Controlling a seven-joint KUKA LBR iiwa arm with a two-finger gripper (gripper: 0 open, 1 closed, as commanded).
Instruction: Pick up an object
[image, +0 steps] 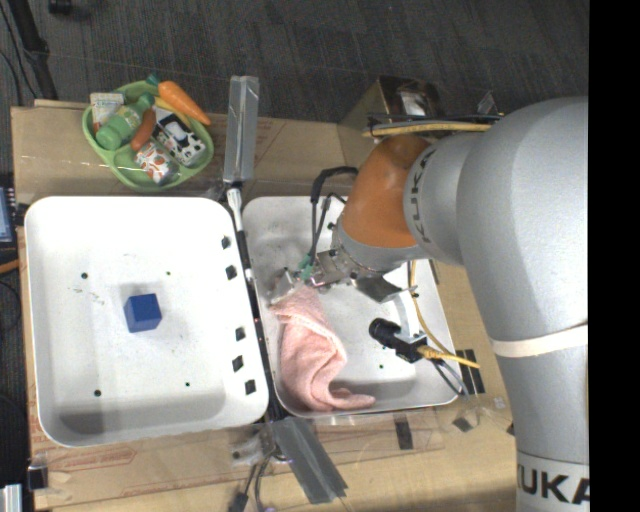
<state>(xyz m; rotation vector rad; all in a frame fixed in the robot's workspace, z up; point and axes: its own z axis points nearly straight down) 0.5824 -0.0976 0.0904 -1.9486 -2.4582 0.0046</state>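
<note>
The end effector (303, 276) sits low in the right bin (432, 392), at the upper edge of a crumpled pink cloth (308, 352) lying along that bin's left side. I cannot tell whether it is spread or pinching the cloth. A blue cube (143, 312) rests alone in the left bin (60, 225). A green bowl (118, 170) of toy food stands on the table (45, 130) behind the bins.

Place: robot lab test cell.
Arm: big grey industrial arm (520, 200) over a cardboard-topped bench (290, 140).
Bins: white bin (262, 215) beneath the gripper (305, 272), second bin (60, 220) to its left.
Props: green bowl (125, 178) of toy food, far up-left of the gripper.
</note>
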